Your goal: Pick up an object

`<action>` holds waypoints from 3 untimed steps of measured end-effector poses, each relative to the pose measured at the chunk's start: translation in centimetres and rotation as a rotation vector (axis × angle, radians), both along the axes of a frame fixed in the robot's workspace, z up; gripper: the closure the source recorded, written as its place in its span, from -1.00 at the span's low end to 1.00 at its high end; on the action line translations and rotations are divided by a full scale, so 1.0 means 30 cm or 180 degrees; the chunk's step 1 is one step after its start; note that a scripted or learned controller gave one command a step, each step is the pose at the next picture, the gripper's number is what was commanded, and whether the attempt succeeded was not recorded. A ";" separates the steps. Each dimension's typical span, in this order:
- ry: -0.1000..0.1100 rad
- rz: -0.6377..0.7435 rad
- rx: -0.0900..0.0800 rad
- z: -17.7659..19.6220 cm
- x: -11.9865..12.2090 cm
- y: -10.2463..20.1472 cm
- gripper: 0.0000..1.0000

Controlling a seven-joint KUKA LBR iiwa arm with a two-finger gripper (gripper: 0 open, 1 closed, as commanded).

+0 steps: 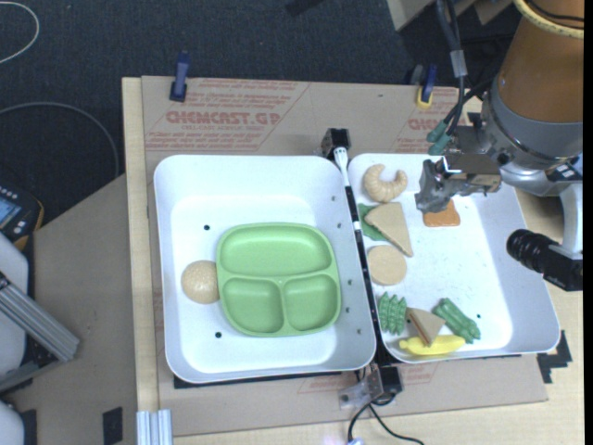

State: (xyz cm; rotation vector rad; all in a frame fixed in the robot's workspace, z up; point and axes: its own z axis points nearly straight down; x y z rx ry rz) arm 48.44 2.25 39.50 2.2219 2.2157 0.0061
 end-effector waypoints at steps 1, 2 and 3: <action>0.0077 0.0005 -0.0003 -0.645 -0.029 0.069 1.00; -0.0026 0.0022 0.0007 -0.221 0.004 0.125 1.00; 0.0009 0.0012 -0.0001 -0.209 0.001 0.122 1.00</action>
